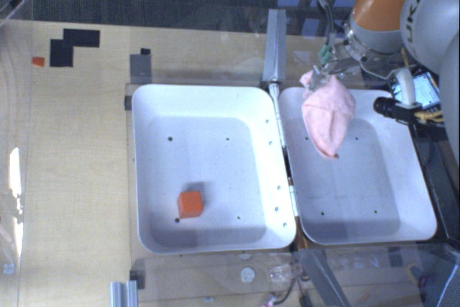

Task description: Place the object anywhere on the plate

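Note:
A pink cloth [328,115] hangs in the air above the back of the right bin [388,226], pinched at its top by my gripper [323,67], which is shut on it. The cloth droops down and to the right, its lower tip over the bin's floor. The arm comes in from the upper right, orange band above the wrist. I see no plate in the camera view.
An orange cube [190,204] lies in the front part of the left bin [154,126]. A metal divider [274,47] runs between the bins at the back. Black marks [72,44] and a small orange marker [37,62] sit on the bench at far left.

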Robot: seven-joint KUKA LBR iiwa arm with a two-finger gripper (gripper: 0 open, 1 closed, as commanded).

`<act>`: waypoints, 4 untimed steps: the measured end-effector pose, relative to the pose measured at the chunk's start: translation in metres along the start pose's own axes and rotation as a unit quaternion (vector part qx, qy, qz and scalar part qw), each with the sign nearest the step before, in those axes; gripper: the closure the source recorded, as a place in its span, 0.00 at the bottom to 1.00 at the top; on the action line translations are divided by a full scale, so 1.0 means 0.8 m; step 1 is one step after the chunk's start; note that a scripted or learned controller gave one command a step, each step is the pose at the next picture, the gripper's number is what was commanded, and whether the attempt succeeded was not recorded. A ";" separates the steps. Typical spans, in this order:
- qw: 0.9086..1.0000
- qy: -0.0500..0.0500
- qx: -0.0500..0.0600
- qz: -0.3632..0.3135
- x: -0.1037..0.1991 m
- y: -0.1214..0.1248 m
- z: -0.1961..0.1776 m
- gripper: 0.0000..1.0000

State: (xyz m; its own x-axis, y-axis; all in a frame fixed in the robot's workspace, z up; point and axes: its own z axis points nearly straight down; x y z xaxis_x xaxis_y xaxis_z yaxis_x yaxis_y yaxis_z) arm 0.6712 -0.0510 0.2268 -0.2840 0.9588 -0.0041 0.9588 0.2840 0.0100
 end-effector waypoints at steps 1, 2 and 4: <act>0.979 0.001 -0.001 -0.201 0.067 -0.006 -0.013 1.00; 0.920 0.001 -0.001 -0.393 0.131 -0.017 -0.011 1.00; 0.823 0.001 -0.002 -0.568 0.195 -0.011 -0.007 0.00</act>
